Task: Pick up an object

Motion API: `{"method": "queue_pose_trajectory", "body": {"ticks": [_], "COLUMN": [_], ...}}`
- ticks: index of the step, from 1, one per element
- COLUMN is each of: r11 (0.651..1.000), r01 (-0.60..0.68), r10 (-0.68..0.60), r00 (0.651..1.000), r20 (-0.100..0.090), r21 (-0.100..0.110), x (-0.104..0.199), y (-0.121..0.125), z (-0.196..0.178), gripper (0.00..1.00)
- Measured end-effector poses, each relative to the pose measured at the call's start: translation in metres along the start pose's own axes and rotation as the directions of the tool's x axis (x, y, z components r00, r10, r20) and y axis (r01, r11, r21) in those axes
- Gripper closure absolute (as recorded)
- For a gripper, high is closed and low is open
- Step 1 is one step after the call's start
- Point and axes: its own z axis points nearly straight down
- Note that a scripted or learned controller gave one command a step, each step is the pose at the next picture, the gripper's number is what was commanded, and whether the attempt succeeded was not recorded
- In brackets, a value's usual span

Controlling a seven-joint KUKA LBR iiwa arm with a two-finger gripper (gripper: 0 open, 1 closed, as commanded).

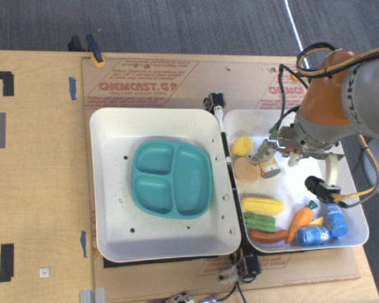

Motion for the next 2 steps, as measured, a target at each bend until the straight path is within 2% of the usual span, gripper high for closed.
{"method": "queue_pose_trajectory", "body": {"ticks": [1, 2], "r11": [0.974, 0.974], "r01": [0.227, 0.227], "r10": [-0.227, -0.227], "r00": [0.974, 0.974], "r20": [0.001, 0.003], "r21": [-0.005, -0.010], "x": [-0.008, -0.008], "y": [0.019, 0.021], "z": [0.031, 0.019], "gripper": [0.00, 1.00]}}
